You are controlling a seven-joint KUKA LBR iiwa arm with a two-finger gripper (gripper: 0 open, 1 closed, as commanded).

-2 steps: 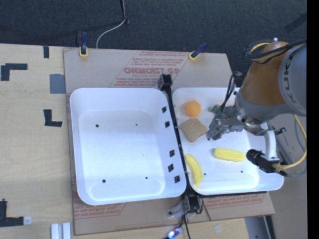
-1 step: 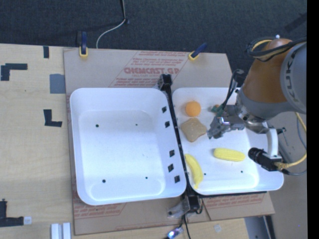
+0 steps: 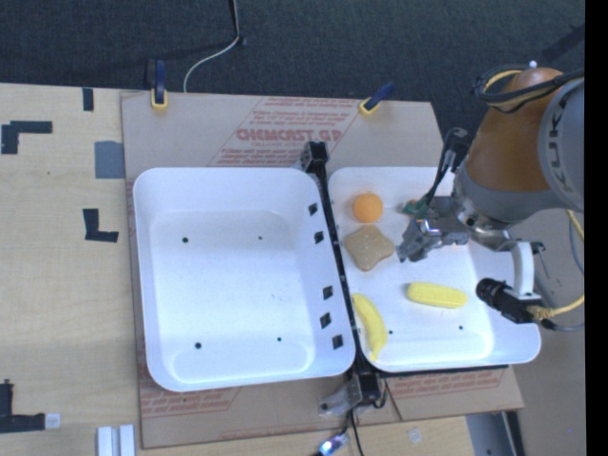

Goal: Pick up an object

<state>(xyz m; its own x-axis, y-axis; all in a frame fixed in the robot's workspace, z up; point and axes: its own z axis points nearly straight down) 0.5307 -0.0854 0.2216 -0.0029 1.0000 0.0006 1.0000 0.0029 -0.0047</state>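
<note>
gripper (image 3: pixel 418 240) low over right bin (image 3: pixel 475 350), just right of the tan sponge (image 3: pixel 368 247); can't tell jaw opening, nothing visibly held; orange ball (image 3: pixel 368 207) above sponge; corn cob (image 3: pixel 437 295) and banana (image 3: pixel 370 323) nearer the front

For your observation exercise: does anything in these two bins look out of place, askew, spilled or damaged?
Nothing stands out. The orange ball, tan sponge-like piece, yellow corn-like piece and banana all lie inside the right bin; the banana rests along the divider. Nothing looks spilled or broken.
</note>
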